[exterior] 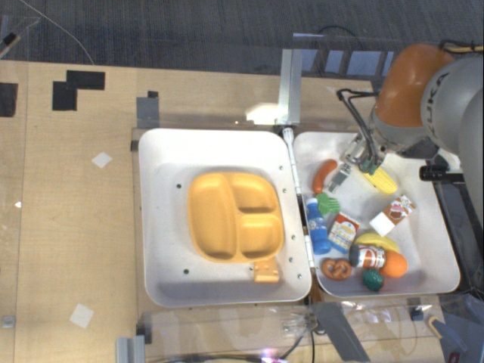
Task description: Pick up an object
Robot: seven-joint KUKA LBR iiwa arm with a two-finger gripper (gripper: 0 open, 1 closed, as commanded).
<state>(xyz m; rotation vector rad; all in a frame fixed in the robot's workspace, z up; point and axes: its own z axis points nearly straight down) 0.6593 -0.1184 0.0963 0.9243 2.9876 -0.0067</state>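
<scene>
Nearest the camera in the right bin [446, 267] lies a huddle of toy groceries: a dark green rounded piece [372, 280] at the front edge; just left of it a brown pretzel-like piece [336, 268]; behind these a small red-labelled can [367, 258] on its side, touching an orange fruit [395, 264] on its right and a yellow banana [376, 241] behind it; further left a blue bottle [318, 231] lies against the bin's left wall, with a red and white carton [344, 231] beside it; both carry printing too small to read; a small white and red packet [394, 214] sits toward the right wall, its markings likewise illegible. Behind the bottle is a green leafy piece [327, 203]; further back, a red-orange sausage shape [325, 175] and a yellow corn cob [380, 178], ribbed and tilted, lying on the bin floor in the far half.

The left bin [162, 278] holds a yellow divided tray [234, 216] with three compartments, lying flat near the middle, and a small yellow-orange block [266, 272] just in front of it.

Farthest back, the gripper [354, 164] hangs low over the right bin between sausage and corn; its fingers appear slightly parted with nothing visibly pinched, though the view is too small to be sure.
</scene>
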